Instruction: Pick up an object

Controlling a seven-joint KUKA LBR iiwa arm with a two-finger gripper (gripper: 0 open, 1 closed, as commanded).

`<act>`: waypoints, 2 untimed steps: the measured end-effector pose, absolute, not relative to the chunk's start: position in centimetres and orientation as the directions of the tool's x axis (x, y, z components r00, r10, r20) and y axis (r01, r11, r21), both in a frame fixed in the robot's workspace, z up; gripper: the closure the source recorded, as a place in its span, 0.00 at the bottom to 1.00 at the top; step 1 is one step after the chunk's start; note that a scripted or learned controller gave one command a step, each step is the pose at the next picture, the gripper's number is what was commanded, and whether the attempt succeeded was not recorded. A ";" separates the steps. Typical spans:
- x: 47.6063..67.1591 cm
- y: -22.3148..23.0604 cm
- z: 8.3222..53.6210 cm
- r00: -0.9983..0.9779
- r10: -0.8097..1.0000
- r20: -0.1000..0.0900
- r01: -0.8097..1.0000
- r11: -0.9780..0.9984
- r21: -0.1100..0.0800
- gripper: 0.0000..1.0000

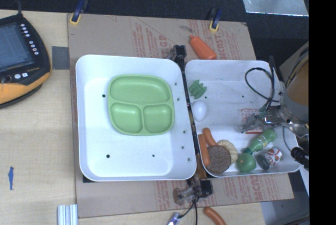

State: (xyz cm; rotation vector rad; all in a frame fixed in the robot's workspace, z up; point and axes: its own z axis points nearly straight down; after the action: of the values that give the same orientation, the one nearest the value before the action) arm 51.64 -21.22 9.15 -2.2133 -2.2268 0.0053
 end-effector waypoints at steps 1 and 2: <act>51.7 -21.3 10.2 -0.011 1.000 -0.003 1.000 0.011 -0.004 1.00; 56.5 -16.3 13.8 -0.009 1.000 -0.001 1.000 0.009 -0.003 1.00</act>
State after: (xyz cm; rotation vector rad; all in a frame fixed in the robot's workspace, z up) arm 56.53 -16.28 13.84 -2.2108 -2.2299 0.0036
